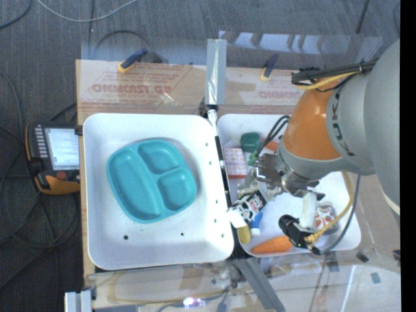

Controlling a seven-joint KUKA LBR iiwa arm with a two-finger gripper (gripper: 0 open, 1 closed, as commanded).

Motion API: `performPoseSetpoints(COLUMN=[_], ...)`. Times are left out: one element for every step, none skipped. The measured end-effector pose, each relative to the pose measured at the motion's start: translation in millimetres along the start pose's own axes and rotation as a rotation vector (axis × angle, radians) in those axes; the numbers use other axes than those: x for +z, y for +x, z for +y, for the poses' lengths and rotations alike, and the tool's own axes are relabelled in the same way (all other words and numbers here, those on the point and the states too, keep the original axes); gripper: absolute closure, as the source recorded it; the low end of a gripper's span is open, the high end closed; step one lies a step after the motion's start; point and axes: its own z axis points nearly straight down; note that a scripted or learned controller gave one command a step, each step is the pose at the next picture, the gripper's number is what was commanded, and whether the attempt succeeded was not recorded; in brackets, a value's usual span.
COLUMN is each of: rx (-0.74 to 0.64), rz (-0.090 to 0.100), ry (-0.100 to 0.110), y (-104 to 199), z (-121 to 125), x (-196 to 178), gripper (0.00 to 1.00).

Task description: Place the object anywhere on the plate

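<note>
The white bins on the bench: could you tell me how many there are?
2. The left bin holds a teal divided plate; the right bin beside it holds a carrot and other clutter, partly hidden under the arm.

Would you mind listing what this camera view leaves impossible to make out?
- Gripper: the arm's orange band covers it from above, so its fingers stay unclear.
- Right bin: the arm hides much of its floor.
- Small items by the carrot: too small and crowded to identify.
- Arm: cut off by the right edge.
</note>
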Motion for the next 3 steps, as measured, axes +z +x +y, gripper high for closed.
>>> performPoseSetpoints(rx=[-0.012, -0.006, -0.006], rz=[-0.002, -0.005, -0.006], ry=[0.000, -0.001, -0.002], y=[95.8, 136.5, 136.2], z=[12.2, 43.2, 43.3], x=[0.2, -15.9, -16.1], gripper=[1.00, 1.00, 0.00])
